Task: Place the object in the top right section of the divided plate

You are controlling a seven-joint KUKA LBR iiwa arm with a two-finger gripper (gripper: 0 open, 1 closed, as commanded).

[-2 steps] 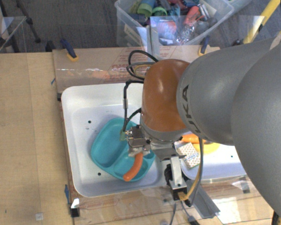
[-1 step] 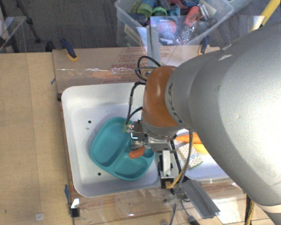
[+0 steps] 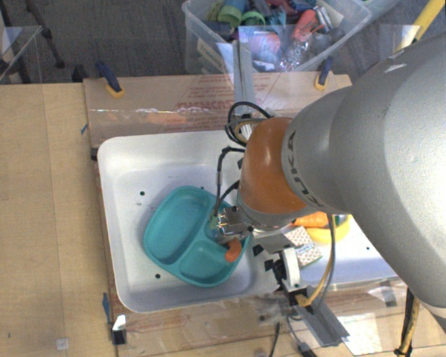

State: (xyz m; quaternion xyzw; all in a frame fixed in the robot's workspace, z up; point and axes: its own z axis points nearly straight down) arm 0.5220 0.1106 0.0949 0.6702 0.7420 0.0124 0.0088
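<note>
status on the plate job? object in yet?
Done: the arm has reached over the teal divided plate in the left bin. In hand: a small orange object sits at the plate's right edge, under the wrist. Left: confirming it rests in the section, then withdrawing.

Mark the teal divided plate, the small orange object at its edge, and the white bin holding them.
teal divided plate [image 3: 173, 229]: camera view, floor of its large section.
small orange object [image 3: 232, 250]: camera view, its middle.
white bin [image 3: 133, 167]: camera view, bare floor upper left.
</note>
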